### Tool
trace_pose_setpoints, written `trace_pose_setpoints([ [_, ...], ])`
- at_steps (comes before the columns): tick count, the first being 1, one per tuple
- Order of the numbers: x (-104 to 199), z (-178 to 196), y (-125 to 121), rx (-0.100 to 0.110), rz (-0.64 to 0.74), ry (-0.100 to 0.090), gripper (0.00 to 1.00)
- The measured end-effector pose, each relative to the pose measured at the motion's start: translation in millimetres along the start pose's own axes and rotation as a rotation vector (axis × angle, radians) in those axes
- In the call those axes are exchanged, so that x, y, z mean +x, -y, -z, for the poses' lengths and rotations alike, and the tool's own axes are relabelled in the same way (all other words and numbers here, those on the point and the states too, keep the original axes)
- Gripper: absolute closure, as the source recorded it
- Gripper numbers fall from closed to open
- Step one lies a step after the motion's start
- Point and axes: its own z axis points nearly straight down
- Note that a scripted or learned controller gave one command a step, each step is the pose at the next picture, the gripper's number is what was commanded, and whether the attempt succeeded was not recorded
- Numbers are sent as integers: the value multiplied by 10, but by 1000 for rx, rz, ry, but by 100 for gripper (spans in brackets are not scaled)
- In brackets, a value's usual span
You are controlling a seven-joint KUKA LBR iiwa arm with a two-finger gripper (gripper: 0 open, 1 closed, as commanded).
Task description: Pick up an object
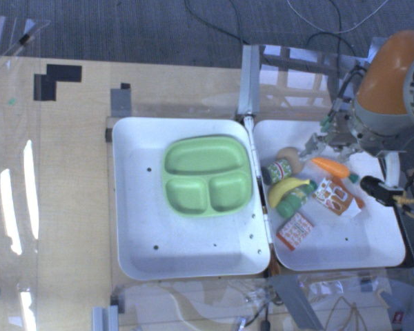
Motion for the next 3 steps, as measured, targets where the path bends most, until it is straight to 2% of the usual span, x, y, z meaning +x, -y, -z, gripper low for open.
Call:
trace_pose_setpoints([
  [1, -33, 836, 10, -4, -123, 1, 0],
  [2, -281, -310, 510, 0, -96, 1, 0],
  [3, -498, -938, -192, -3, -14, 2, 0],
])
